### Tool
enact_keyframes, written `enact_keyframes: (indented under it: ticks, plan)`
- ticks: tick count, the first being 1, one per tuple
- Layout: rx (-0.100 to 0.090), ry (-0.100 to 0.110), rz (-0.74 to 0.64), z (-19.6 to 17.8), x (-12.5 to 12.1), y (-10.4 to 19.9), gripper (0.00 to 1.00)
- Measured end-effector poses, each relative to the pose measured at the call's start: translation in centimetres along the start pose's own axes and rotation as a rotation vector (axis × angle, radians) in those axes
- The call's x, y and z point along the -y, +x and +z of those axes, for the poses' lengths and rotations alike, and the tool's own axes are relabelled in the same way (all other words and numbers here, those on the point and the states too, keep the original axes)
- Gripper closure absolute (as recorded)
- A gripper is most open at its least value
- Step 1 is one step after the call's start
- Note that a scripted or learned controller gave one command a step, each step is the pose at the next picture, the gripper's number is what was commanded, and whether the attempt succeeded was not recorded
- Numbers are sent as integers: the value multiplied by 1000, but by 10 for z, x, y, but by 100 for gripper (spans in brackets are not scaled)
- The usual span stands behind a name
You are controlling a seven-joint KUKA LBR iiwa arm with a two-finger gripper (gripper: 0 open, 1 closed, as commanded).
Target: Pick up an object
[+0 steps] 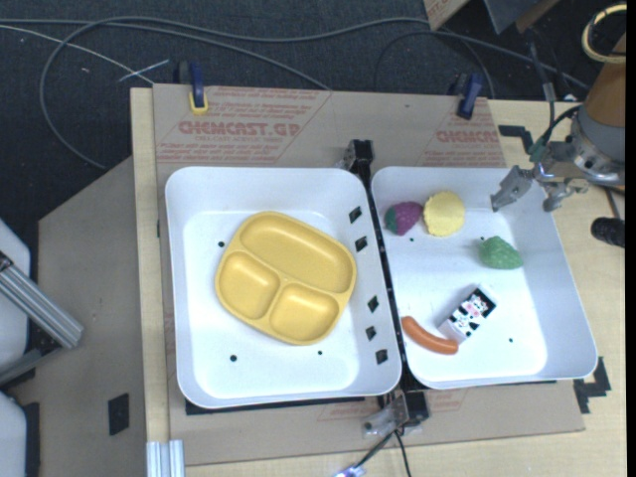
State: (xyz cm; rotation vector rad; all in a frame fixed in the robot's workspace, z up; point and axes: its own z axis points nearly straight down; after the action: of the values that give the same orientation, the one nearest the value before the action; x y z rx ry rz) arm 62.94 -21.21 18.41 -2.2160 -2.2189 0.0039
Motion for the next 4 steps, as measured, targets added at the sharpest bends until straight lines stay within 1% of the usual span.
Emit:
enact_keyframes:
  ticks: [1,2,3,4]
  plan:
    - [-1,1,0,58,2,9,0]
    - [2,-7,-1,43,0,9,100]
    - [5,-14,0,-20,-8,6,100]
    - [3,-9,0,-28,-9,6,100]
